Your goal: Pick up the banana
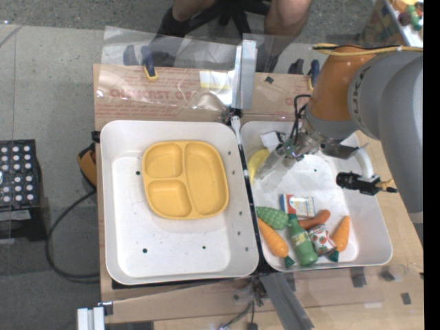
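Over the right bin [375, 249], near its far-left corner, I am reaching down toward the banana [258, 162]. My fingers [280, 158] are hanging just beside it on its right, angled down and leftward; I cannot tell from this slant whether they are spread or closed, and nothing is visibly caught between them, so I am not logging a hold.

Banana: lying against the bin's left wall, pale yellow, partly shadowed by my wrist. That position is making the approach awkward, I judge, since the wall is leaving little room for a finger on that side. Probably why I am coming in tilted rather than straight down.

Other contents are clustering at the near end of the same bin, well apart from the banana: a green bottle [301, 240], two carrots [272, 236], a corn cob [273, 217], a small carton [298, 204]. They are not crowding the target.

Left bin [124, 253] is carrying a yellow tray [185, 179], likely a drop spot, not involved now.

Status, as judged: approach stage, grasp not yet confirmed. Risk: fingers skidding off the curved skin or nudging the banana tighter against the wall.
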You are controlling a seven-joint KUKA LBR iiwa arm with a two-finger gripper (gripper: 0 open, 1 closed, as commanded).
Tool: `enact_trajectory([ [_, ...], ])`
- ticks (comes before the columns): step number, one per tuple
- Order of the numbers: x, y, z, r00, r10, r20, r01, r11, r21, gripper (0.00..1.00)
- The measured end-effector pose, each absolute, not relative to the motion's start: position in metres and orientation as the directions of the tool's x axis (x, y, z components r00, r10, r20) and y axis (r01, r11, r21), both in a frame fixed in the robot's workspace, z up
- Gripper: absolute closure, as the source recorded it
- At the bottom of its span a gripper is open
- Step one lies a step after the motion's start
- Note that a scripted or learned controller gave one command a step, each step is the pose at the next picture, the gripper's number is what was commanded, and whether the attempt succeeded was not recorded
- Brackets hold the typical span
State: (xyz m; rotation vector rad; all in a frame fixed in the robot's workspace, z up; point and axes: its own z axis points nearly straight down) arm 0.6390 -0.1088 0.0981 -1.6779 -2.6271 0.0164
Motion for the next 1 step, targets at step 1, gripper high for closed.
enact_trajectory([
  [1, 0.6588, -0.1072, 0.0924, -0.398, 0.917, 0.028, 0.914, 0.399, -0.072, 0.0],
])
